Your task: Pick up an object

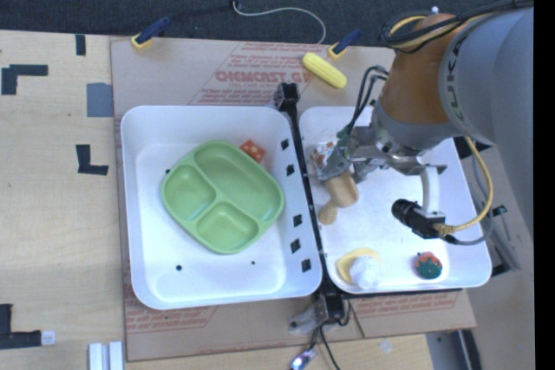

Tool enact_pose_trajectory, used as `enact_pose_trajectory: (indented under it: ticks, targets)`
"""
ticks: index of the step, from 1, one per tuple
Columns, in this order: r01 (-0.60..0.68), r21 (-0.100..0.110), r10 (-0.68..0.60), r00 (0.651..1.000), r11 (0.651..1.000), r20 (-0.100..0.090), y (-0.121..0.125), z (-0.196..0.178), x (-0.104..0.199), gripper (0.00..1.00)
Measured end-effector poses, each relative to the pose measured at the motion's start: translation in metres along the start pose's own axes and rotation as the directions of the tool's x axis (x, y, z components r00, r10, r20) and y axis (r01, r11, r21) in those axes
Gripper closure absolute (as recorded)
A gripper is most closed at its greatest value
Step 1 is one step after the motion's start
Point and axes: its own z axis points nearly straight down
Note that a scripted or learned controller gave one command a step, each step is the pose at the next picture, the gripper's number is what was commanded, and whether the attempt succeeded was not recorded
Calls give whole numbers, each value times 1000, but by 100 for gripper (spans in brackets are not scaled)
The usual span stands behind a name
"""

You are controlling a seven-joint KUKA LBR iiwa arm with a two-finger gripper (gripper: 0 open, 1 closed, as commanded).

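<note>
My gripper is low over the left part of the right bin, close to the divider between the bins. Right under it lies a tan wooden peg-like object, with a smaller tan piece just below that. A small brown and white item sits against the gripper's left side. Whether anything is held is hidden by the wrist. Near the bin's front lie a yellow and white object and a small green and red toy.
The left bin holds a green divided plate and a small orange block. A yellow corn-like toy lies on the cardboard behind the bins. The arm's body and cables cover the right bin's back right.
</note>
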Motion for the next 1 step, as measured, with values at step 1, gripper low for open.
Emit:
enact_pose_trajectory:
  ticks: [1]
  targets:
    - [-1,4,1,1000,1000,0,3,-54,69,100]
